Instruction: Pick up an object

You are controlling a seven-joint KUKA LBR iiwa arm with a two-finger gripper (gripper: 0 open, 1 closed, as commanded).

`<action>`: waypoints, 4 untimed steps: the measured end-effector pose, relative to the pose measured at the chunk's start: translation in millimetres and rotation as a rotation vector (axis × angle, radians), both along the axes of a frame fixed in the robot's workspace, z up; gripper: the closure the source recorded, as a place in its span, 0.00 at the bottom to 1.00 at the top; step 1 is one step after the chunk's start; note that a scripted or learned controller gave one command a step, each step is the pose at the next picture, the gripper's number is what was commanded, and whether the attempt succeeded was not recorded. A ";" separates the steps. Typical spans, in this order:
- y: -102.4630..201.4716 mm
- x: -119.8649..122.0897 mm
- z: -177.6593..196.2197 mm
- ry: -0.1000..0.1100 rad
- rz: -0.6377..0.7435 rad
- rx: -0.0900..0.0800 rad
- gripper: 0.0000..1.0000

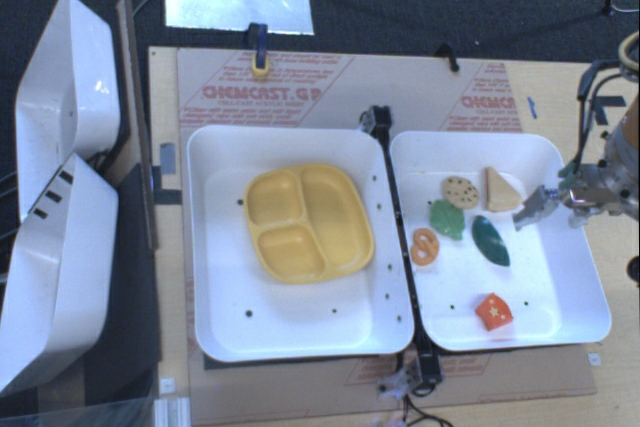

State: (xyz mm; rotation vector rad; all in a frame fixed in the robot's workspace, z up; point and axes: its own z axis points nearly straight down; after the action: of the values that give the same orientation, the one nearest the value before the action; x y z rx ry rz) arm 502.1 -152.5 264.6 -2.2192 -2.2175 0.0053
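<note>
A slanted overhead view shows a bench with 2 shallow white bins side by side on a cardboard sheet. All places below are given relative to the right bin [560, 310].

Inside the right bin lie 6 small objects. Near its far wall sits a tan wedge [501, 189], with a round speckled cookie [460, 191] just beside it, toward the bin's left wall. Below the cookie, nearer the middle of the bin, is a lumpy green piece [447, 218]. An orange pretzel [424, 246] lies close to the bin's left wall, just below the green piece. A dark green leaf [490, 240] rests near the bin's centre, slanted. A small red block [494, 312] sits alone near the bin's front wall, well apart from the others.

The gripper [530, 206] hangs over the bin's right side, near the far right corner, its tip pointing toward the tan wedge and stopping just short of it. Whether it is spread or pressed together cannot be told; nothing can be seen pinched in it.

To the left of the right bin, touching it along a black divider, the left bin [225, 315] holds a yellow 3-compartment tray [308, 220] at its middle.
</note>
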 end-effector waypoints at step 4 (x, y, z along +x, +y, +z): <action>4.7 -2.8 -150.5 -0.002 0.001 0.000 0.00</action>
State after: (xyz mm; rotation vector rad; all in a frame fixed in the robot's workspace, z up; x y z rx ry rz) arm 499.3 -147.8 114.1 -2.2189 -2.2196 0.0024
